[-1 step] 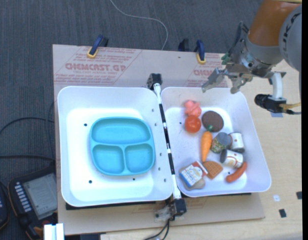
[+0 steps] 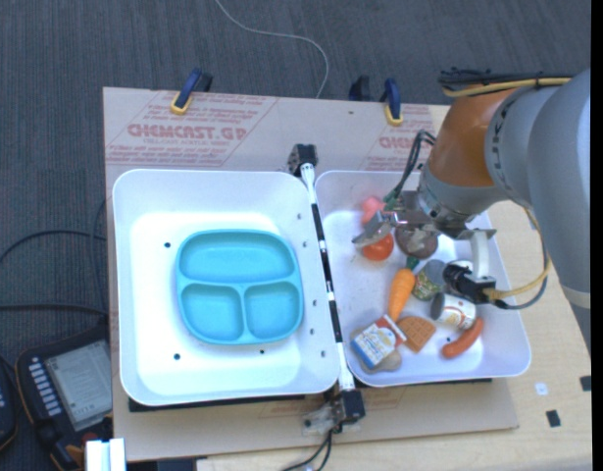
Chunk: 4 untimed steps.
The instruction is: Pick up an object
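Note:
My gripper (image 2: 384, 229) hangs low over the upper left part of the right bin (image 2: 497, 361), at the end of the grey arm with its orange band. A red tomato-like ball (image 2: 377, 250) lies right under it and partly covered by it. A pink piece (image 2: 371, 207) sits just above the gripper. Lower in the bin lie an orange carrot (image 2: 402, 290), a small green item (image 2: 425, 283), a brown cracker (image 2: 415, 332), a printed packet (image 2: 376, 343) and a red sausage (image 2: 463, 339). The view does not show anything held.
The left bin (image 2: 144, 361) holds a blue three-part plate (image 2: 239, 286). A black divider rail (image 2: 322, 253) runs between the bins. Clamps (image 2: 189, 88) grip the cardboard base at the back. Cables and a pendant (image 2: 61, 389) lie on the floor at left.

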Each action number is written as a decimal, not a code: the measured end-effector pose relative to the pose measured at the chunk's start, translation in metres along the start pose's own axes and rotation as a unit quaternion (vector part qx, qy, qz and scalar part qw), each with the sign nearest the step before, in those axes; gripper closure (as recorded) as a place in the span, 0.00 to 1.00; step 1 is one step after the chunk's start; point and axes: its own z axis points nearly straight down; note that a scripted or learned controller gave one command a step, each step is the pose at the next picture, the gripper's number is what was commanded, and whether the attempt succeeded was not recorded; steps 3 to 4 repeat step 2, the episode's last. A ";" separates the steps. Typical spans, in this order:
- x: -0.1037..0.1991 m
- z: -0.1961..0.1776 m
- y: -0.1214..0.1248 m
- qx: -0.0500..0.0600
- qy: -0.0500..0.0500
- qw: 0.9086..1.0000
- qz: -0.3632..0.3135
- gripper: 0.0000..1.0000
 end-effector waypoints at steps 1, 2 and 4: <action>-0.001 -0.011 0.001 -0.002 -0.001 1.000 0.000 1.00; 0.062 -0.071 -0.030 -0.003 0.000 1.000 -0.001 1.00; 0.062 -0.071 -0.030 -0.003 0.000 1.000 -0.001 1.00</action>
